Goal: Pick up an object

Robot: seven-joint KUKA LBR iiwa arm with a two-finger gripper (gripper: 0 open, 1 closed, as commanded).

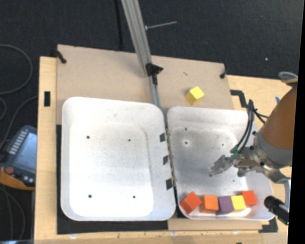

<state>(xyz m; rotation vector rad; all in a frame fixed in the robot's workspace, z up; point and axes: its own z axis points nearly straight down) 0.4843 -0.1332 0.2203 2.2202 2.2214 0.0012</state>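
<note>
Camera view | blocks (220, 203): row of five, orange, purple, yellow, along near wall of right bin (204, 122), just below gripper (223, 164) | gripper: over bin floor, holds nothing, jaw state cannot tell | advice: centre over one block, descend straight | stray yellow cube (194, 94) on bench beyond bin

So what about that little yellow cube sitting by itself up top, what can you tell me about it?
The small yellow cube looks like a plain, matte block, possibly foam or painted wood. It sits on the tan wooden board outside both bins, just beyond the far rim of the right-hand shallow white bin, turned slightly askew. Nothing touches it but the board.
</note>
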